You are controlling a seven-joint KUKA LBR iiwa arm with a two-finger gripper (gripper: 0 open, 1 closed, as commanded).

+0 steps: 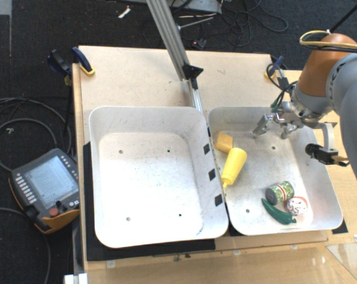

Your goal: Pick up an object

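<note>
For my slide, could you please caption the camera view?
Gripper open above the right bin holding a yellow bottle.

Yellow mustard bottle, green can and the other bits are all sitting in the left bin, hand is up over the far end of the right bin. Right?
Not quite. The yellow mustard bottle, the green can and the other pieces lie in the right bin, not the left bin. The camera view shows this. The rest stands: the hand is over the far end of the right bin.
</note>
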